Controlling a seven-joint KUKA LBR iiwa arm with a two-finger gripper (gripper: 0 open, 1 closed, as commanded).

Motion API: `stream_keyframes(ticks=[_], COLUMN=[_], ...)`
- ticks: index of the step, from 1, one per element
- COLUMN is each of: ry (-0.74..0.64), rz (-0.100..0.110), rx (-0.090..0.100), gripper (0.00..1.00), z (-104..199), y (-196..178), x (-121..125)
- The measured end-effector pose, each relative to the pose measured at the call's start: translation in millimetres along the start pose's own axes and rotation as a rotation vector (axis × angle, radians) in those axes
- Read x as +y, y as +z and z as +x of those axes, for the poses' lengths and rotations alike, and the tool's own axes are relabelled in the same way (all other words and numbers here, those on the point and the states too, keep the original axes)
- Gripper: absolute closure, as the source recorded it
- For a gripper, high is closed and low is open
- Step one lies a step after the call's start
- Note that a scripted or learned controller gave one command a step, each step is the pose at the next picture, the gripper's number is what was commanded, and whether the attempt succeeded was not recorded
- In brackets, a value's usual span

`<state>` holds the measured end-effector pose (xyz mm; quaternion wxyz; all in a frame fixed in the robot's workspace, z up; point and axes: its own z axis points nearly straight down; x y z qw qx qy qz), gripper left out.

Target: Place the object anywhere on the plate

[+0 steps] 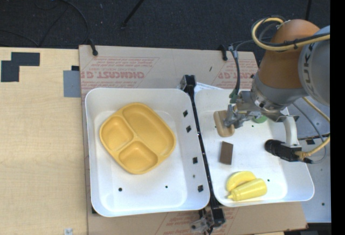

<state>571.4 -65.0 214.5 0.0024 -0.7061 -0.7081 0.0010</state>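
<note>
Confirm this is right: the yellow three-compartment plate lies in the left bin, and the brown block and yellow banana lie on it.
Not quite. In the camera view the yellow three-compartment plate lies in the left bin, but the brown block and yellow banana lie in the right bin, not on it.

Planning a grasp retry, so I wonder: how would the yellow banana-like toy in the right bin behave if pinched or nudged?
The yellow toy looks smooth and glossy, so it may slip. Its rounded, lumpy shape suggests it could rock or roll when nudged. It seems moulded plastic, probably stiff and light.
</note>
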Motion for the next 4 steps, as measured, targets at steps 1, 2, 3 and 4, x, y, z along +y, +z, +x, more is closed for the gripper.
stream_keyframes(ticks=[1,2,3,4], ry=[-0.002,-0.003,-0.003,0.001], rz=[0.001,0.001,-0.002,0.0], rx=[0.0,0.001,-0.001,-0.002], gripper=[1.0,1.0,1.0,0.0], z=[52.1,106.5,157.0,154.8], y=[0.6,-1.0,-6.3,-6.0], x=[-12.1,-21.8,-7.9,-8.6])
